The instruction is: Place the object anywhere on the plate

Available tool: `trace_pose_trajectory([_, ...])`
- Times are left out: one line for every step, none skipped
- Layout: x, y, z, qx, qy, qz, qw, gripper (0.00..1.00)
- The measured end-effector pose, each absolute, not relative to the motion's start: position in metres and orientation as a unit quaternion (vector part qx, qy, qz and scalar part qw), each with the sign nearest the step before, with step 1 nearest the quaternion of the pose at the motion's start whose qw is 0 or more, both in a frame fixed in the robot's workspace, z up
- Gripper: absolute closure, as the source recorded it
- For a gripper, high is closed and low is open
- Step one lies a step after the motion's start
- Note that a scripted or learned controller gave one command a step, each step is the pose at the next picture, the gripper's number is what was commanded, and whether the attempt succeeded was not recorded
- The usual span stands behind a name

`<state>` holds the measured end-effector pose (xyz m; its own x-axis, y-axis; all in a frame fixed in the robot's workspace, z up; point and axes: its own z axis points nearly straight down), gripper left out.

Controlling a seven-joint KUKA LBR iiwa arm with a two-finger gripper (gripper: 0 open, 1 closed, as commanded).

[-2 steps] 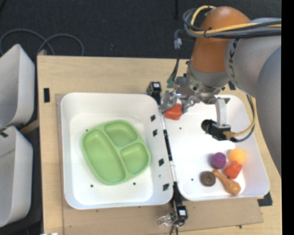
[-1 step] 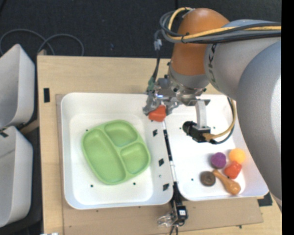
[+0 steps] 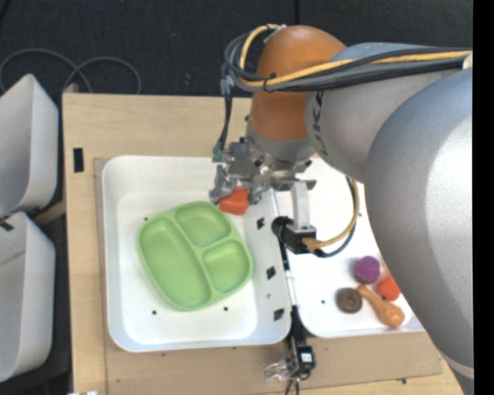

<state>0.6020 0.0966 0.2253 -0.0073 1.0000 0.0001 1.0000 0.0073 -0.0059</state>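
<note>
One smooth orange lump [image 3: 234,202] is sitting between the hand's [image 3: 235,194] closed fingers. It is hovering over the glossy green three-compartment plate's [image 3: 194,256] upper rim.

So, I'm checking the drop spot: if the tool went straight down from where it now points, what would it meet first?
Probably the far rim of the green three-compartment plastic plate, judging by the small orange object at the tool. Depth is unclear from this slanted view; it could instead reach the white bin floor just beyond the plate.

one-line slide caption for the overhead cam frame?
Gripper poised with an orange object at the upper rim of the green divided plate in the left bin.
</note>
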Motion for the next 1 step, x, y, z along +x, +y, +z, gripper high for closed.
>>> trace_pose_trajectory([0.6026, 0.0936, 0.2255, -0.706, -0.708, 0.0021, 0.002, 0.00])
